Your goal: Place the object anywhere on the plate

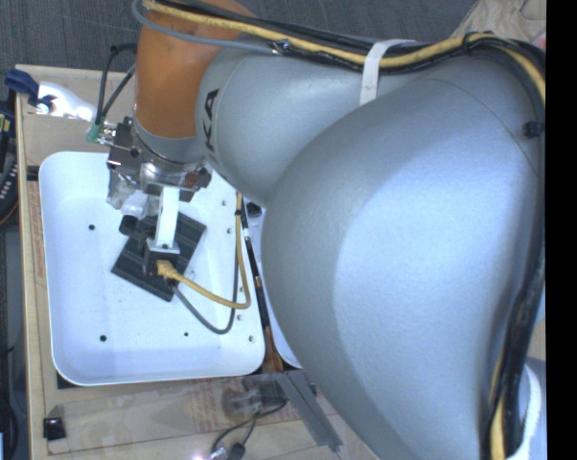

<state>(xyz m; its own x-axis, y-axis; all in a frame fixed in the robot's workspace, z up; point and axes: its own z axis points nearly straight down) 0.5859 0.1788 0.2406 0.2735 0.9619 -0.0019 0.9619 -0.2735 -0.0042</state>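
Presently we log no clear sighting of the object or plate; whether either lies under the arm, we cannot tell. Item: gripper (135, 220), low over the left white bin (78, 343), above its upper middle; state undeterminable from this angle. Item: grey arm (403, 247) with orange band (169, 75), covering the right bin. Item: yellow and grey cables (217, 305) looping over the bin floor.

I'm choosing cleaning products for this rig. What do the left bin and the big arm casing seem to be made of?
The left bin looks like smooth white plastic: it has rounded moulded corners, a soft sheen and small dark holes in its floor. The arm casing seems to be painted metal or hard plastic with a satin grey finish that shows broad soft highlights; which of the two cannot be told from the look alone.
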